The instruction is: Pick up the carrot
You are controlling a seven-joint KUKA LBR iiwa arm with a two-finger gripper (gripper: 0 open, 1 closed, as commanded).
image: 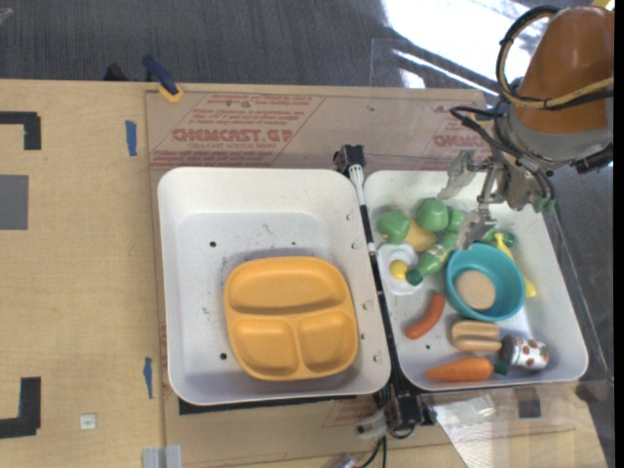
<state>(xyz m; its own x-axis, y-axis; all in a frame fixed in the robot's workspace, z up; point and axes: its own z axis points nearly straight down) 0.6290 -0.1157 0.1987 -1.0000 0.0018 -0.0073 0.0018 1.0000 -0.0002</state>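
On the cardboard-topped bench (78, 261) sit two bins, seemingly white plastic.

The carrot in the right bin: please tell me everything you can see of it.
The carrot is orange, long and tapered, with a smooth plastic look like a toy. It lies flat, almost level, along the near edge of the right bin, pointed end to the left. Its thick end meets something dark green, maybe its top. A bun-like toy lies just behind it.
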